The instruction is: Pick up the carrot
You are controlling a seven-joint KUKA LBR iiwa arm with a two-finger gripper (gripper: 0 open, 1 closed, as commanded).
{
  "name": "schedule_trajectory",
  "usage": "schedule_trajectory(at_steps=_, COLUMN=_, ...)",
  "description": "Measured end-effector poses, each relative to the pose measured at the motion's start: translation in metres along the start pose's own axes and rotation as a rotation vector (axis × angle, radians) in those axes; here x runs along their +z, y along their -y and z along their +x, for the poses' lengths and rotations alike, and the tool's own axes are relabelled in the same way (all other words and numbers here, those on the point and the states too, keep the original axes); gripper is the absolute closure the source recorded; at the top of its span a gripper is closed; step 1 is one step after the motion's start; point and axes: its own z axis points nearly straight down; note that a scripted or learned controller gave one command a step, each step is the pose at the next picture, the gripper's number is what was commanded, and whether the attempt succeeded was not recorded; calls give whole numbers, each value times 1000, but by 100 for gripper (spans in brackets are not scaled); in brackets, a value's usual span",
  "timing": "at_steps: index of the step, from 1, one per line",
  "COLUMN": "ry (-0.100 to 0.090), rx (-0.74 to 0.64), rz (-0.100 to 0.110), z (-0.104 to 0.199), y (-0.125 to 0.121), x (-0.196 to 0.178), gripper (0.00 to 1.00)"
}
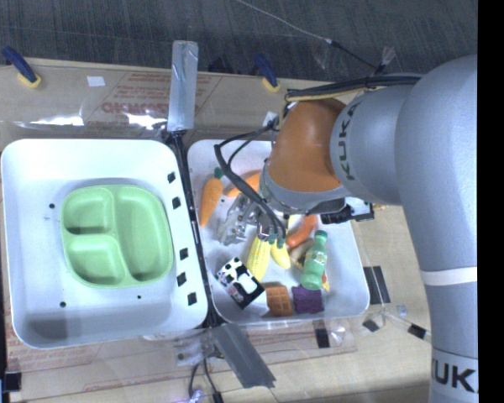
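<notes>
An orange carrot [210, 198] with a green top lies along the left wall of the right bin [353, 263], its tip pointing down. My gripper [238, 222] hangs low in that bin just right of the carrot, under the orange wrist band [307, 145]. Its metal fingers sit close to the carrot's lower end, beside a corn cob [259, 257]. The wrist hides much of the bin's far half.
The right bin also holds a green bottle [316, 260], a black-and-white cow-pattern block [238, 280], a brown piece [278, 299], a purple piece [307, 298] and another orange item [301, 230]. The left bin [25, 225] bears a green divided plate [116, 233].
</notes>
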Motion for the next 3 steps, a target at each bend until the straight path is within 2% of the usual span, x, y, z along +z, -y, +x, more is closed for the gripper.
schedule_trajectory(at_steps=1, ry=5, rx=268, rz=-1, z=-24, y=6, x=-1, gripper=100)
schedule_trajectory(at_steps=2, ry=5, rx=544, rz=-1, z=-52, y=27, x=-48, gripper=100)
schedule_trajectory(at_steps=3, ry=4, rx=630, rz=-4, z=-30, y=-72, x=-102, gripper=100)
